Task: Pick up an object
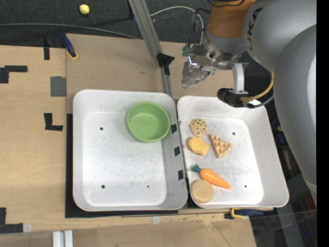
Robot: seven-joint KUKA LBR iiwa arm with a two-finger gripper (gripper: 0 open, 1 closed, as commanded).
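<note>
Camera view: I see the gripper (195, 76) hanging above the far rim of the right bin (257, 138), nothing between its fingers; I cannot tell how wide they stand. The candidates lie grouped in that bin's left half, a cookie (198, 127), cheese wedge (198, 146), pizza slice (221, 146), carrot (213, 177) and bun (202, 191). I judge the arm is parked high to leave them unobstructed, while the green bowl (148, 121) sits apart in the left bin (103, 189).

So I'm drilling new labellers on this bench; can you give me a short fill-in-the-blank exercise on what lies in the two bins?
1. The green bowl sits in the ____ bin as the camera sees it.
2. The carrot lies in the same bin as the cookie and the ____ slice.
3. The gripper hangs above the bench, beyond the bins' ____ edge.

Missing words: left; pizza; far
</note>
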